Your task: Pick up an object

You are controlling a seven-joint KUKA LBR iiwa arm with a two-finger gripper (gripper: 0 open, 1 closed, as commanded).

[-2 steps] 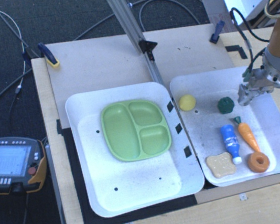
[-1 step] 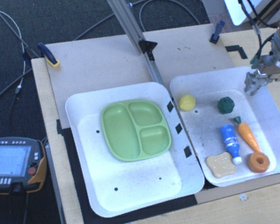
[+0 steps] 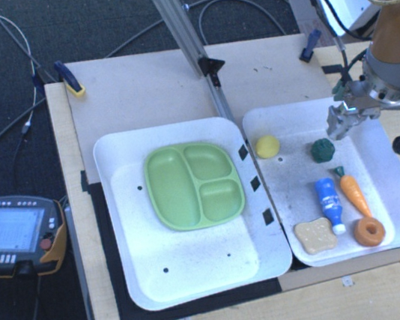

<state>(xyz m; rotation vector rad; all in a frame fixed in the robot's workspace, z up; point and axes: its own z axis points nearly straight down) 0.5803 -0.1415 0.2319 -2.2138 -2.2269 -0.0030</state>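
The right bin (image 3: 383, 163) holds a yellow ball (image 3: 267, 146), a dark green lump (image 3: 323, 149), a blue bottle (image 3: 330, 204), an orange carrot (image 3: 355, 194), a slice of toast (image 3: 315, 236) and a brown doughnut (image 3: 369, 231). My gripper (image 3: 339, 124) hangs over the bin's far part, just up and right of the green lump. I see nothing held in it.
In the left bin (image 3: 144, 279) lies a light green divided plate (image 3: 193, 184). A metal post (image 3: 181, 22) rises behind the bins. A teach pendant (image 3: 15, 236) rests on the floor at left. Cables run across the dark carpet.
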